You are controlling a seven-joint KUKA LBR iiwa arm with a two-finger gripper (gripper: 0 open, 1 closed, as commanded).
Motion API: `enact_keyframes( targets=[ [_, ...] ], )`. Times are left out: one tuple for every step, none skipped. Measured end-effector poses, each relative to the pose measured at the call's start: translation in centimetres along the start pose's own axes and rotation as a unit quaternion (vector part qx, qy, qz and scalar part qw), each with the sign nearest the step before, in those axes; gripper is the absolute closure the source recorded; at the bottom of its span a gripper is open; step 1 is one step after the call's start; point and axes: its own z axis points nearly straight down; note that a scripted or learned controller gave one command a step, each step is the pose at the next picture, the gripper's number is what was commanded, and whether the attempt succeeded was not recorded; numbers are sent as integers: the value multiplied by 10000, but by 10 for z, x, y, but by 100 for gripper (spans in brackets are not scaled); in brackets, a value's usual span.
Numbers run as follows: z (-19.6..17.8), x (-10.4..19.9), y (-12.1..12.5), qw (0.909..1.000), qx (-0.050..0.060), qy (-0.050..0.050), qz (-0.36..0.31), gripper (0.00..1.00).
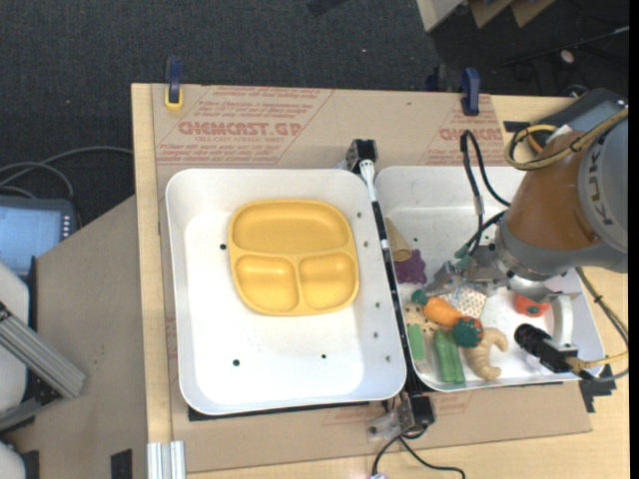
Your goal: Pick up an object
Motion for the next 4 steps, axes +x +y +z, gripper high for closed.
enact_keyframes(
  targets=[
    [-10, -1, 3, 10000, -39, -11, 6, 100],
    [-10, -1, 3, 10000, -35, -10, 4, 0],
    [-3, 17, -33, 10000, -74, -22, 11, 0],
    [-105, 51, -48, 10000, -79, -10, -28, 0]
  ],
)
